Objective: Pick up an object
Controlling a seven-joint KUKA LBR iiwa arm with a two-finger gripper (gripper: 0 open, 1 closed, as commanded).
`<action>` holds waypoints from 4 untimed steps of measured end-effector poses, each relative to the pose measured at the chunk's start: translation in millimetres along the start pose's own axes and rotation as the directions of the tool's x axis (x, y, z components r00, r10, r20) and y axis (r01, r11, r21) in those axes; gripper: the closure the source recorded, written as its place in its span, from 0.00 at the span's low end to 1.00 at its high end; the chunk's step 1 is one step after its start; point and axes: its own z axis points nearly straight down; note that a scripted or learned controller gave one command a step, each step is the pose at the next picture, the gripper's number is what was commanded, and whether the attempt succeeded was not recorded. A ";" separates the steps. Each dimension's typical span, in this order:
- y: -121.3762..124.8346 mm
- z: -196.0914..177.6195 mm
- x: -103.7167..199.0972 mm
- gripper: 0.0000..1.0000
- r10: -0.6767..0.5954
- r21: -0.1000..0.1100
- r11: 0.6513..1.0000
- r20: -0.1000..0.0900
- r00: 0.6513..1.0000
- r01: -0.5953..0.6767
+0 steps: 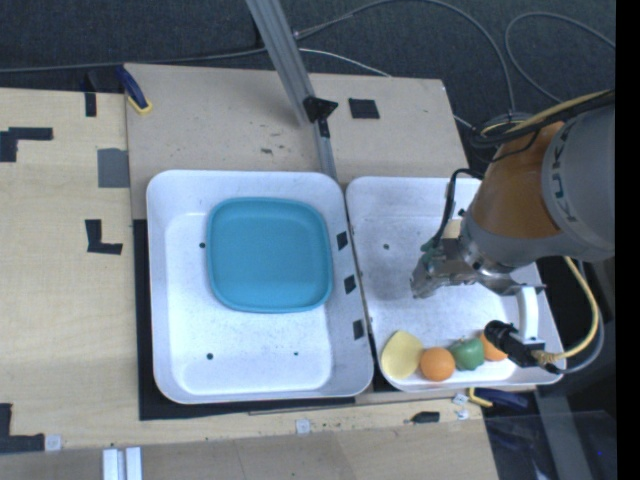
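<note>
My gripper (428, 278) hangs over the middle of the right bin (395, 218), pointing down at the bin floor, with nothing visible between its fingers. Along that bin's near edge lie a pale yellow piece (401, 353), an orange ball (437, 364), a green object (467, 353) and another orange object (493, 346). They lie below and to the right of the gripper, apart from it.
The left bin (180, 298) holds a square blue plate (269, 253). A grey pole (290, 58) slants down to the back edge between the bins. Cables run behind the bench and by the arm at the right.
</note>
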 end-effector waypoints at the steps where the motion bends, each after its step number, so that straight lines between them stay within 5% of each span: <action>1: 0.7 -41.9 3.1 1.00 0.000 -0.004 1.000 0.001 1.000 0.000; 3: 8.9 -106.9 1.3 1.00 0.001 -0.003 1.000 0.001 1.000 -0.001; 4: 29.2 -112.1 48.8 1.00 -0.004 -0.002 1.000 0.000 1.000 0.004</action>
